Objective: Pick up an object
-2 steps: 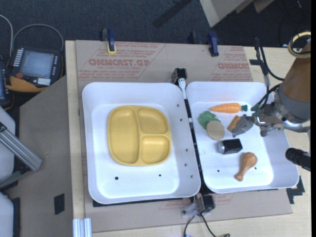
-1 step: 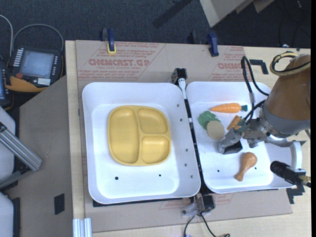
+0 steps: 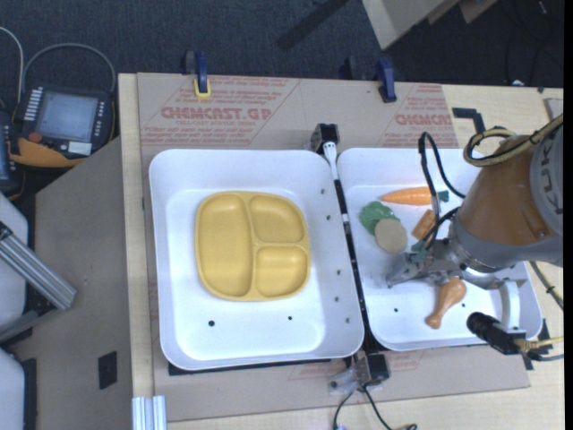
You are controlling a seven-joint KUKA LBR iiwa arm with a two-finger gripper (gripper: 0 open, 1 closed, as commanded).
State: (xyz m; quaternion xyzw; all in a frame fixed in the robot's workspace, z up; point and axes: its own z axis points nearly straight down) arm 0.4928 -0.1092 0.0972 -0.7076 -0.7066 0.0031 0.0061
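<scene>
Several toy foods lie in the right bin [image 3: 394, 325]. An orange carrot [image 3: 407, 196] is at the back. In front of it are a green leafy piece [image 3: 374, 213] and a round beige piece [image 3: 390, 235]. A small orange piece [image 3: 423, 226] lies beside them. A tan drumstick [image 3: 445, 303] is near the front. My gripper [image 3: 407, 272] is low in this bin, just in front of the beige piece and left of the drumstick. The arm's orange band [image 3: 501, 206] hides the bin's right part.
The left bin [image 3: 170, 267] holds a yellow divided plate [image 3: 252, 245]. A black ridge [image 3: 345, 231] separates the two bins. Blue clamps [image 3: 202, 77] [image 3: 386, 77] stand at the board's far edge. Black cables [image 3: 428, 164] loop over the right bin's back.
</scene>
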